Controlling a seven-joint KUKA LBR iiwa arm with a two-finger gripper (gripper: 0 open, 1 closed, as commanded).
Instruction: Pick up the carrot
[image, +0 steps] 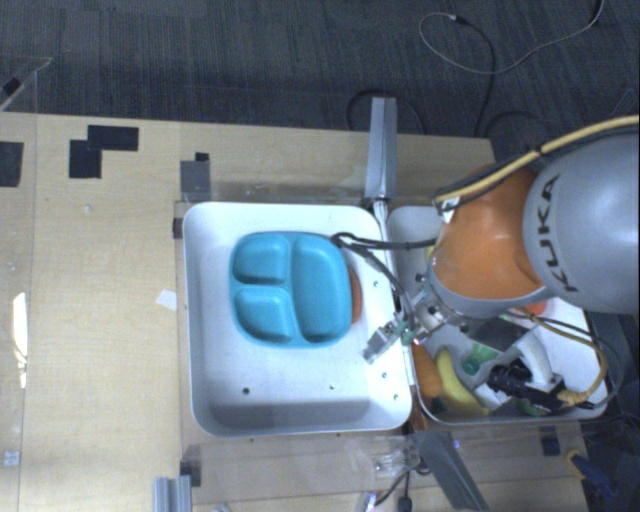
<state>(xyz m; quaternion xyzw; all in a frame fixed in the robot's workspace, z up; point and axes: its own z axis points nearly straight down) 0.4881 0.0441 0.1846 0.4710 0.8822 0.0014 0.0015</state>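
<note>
At the near edge of the bench, the right bin (490, 417) holds a yellow banana (455, 386), an orange-brown piece (428, 372) just beside it and a small green item (481, 352), all partly covered by the robot's wrist. The gripper (385, 341) hangs low over the right side of the left bin (300, 412), close to the wall between the two bins; whether it is open or closed cannot be told from this angle, and nothing is seen in its grasp. Just beyond it, a blue divided plate (290, 287) lies in the middle of the left bin. A thin orange sliver tucked against the plate's right edge looks to be the carrot (356, 298), near the gripper but apart from it. The grey arm (590, 220) with its orange band reaches in from the right. Farther back, a thin cable (470, 45) loops across dark carpet.
</note>
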